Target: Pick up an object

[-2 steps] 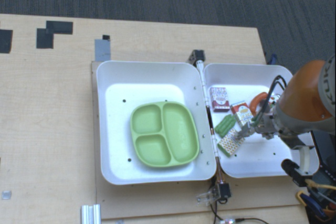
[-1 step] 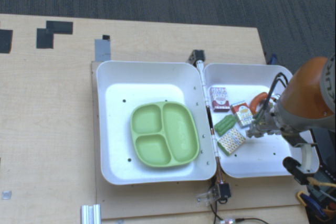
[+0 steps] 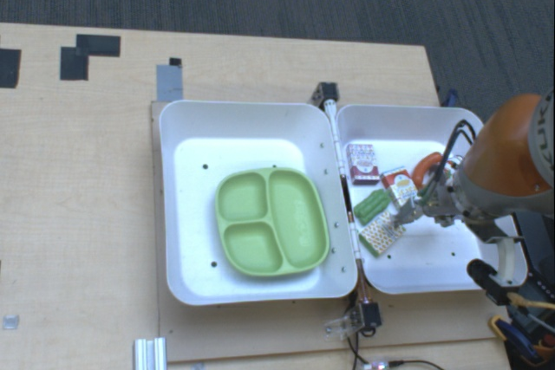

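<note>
gripper (image 3: 406, 217) in right bin (image 3: 451, 273), fingers' state cannot be told | green bar (image 3: 371, 205) beside it, long axis running lower-left to upper-right | 1 divided green plate (image 3: 272, 223), left bin (image 3: 186, 212) | 2 bins

I see two white bins side by side in the middle of the frame. The left bin (image 3: 186, 212) holds a green divided plate (image 3: 272, 222) with three compartments. In the right bin (image 3: 434, 269) lie a dark red packet (image 3: 362, 162), a green object (image 3: 371, 205), a speckled card (image 3: 381, 233), a red-and-white packet (image 3: 400, 185) and an orange thing (image 3: 425, 167). The arm (image 3: 512, 160) enters from the right, and its gripper (image 3: 408, 210) is low above this cluster.
</note>
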